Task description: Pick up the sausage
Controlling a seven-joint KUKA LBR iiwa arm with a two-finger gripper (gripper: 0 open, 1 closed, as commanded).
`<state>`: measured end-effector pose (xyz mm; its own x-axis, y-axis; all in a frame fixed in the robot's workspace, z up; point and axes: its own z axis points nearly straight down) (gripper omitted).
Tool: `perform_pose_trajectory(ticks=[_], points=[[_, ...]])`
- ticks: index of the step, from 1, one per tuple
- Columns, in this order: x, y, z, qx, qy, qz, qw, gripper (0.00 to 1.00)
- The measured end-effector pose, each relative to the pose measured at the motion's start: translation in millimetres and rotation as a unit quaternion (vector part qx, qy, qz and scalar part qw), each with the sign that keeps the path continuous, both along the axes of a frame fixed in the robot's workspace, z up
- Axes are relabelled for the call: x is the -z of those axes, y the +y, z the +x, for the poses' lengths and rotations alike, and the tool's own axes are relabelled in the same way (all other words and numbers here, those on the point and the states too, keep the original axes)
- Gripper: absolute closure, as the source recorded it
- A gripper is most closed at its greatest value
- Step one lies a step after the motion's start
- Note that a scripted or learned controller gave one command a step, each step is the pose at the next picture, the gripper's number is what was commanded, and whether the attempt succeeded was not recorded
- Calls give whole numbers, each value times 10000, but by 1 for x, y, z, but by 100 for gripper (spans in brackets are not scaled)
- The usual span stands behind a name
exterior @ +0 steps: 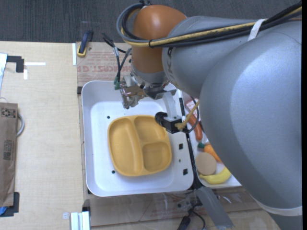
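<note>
Sausage looks to be the slim reddish piece [193, 119] at the left wall of the right bin [233, 181], though the arm [249, 95] hides most of it and I cannot be sure. Near it in that bin lie an orange carrot-like piece [211, 152], a round beige piece [207, 164] and a banana [218, 177]. The hand [129, 97] hangs over the far end of the left bin [88, 143], just beyond the far edge of the yellow divided plate [139, 145]; whether it is open or closed cannot be told, and nothing shows in its grasp. Bare bin floor rings the plate. The arm covers most of the right bin.
</note>
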<state>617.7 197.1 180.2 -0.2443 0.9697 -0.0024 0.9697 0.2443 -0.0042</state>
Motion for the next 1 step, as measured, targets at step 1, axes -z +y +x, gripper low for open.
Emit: perform_pose_trajectory(ticks=[1], points=[[60,23,25,-1424,8,6,9898,100]])
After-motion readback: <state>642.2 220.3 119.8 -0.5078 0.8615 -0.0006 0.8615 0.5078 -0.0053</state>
